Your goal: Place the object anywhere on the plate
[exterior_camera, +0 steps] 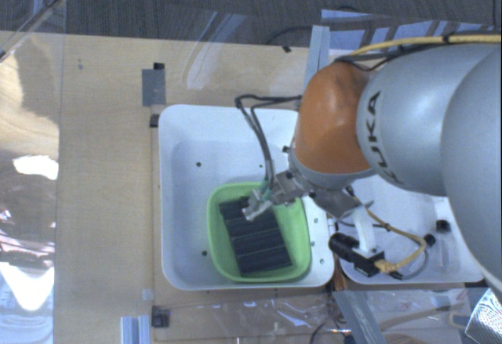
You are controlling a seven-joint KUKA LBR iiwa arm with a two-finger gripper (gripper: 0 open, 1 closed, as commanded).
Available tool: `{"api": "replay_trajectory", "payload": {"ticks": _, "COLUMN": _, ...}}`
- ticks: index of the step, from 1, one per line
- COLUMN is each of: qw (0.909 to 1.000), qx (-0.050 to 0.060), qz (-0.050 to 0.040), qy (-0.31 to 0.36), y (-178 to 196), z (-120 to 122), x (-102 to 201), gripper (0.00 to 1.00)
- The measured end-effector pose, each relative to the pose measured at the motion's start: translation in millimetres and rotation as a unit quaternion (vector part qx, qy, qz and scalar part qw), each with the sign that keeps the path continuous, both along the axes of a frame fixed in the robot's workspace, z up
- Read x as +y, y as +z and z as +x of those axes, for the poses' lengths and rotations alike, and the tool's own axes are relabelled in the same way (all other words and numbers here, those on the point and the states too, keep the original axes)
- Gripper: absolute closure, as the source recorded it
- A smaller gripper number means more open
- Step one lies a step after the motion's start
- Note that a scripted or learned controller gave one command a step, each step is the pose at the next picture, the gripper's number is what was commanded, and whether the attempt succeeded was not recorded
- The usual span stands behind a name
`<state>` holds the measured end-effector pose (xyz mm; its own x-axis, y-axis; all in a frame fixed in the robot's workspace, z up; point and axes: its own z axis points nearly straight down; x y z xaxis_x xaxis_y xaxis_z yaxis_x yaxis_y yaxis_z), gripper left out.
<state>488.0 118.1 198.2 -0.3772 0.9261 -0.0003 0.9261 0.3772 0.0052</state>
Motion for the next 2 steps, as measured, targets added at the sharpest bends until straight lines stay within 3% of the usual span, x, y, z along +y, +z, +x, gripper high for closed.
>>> {"api": "replay_trajectory", "payload": {"ticks": 1, "qw": 1.0, "qx": -0.002, "qz": 0.0009, "qy": 0.001, "y": 10.8, "z": 2.0, "x": 0.8, "gripper": 1.0}}
{"api": "replay_trajectory", "payload": {"ticks": 2, "qw": 1.0, "qx": -0.002, "qz": 0.0009, "qy": 0.001, "y": 10.8, "z": 2.0, "x": 0.7, "gripper": 0.0}}
